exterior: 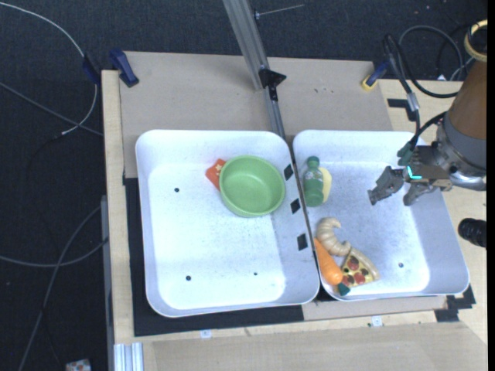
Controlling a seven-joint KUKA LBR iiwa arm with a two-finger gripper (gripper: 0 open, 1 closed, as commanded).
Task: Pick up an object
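Observation:
My gripper (401, 193) hangs over the right part of the right bin (433, 284), fingers spread open with nothing between them. Along that bin's left side lie a green bottle (312, 181) with a yellow piece (327, 182) beside it, a beige croissant-like toy (335, 236), an orange carrot (329, 266) and a pizza slice toy (358, 270). All of these sit well left of the gripper. The left bin (193, 277) holds a green bowl (250, 185) with an orange-red object (213, 173) partly hidden behind its left rim.
A grey metal pole (246, 29) slants down from the top to the gap between the bins. Blue and yellow clamps (122, 66) sit at the board's back corners. Cables run near the arm at the upper right (410, 60).

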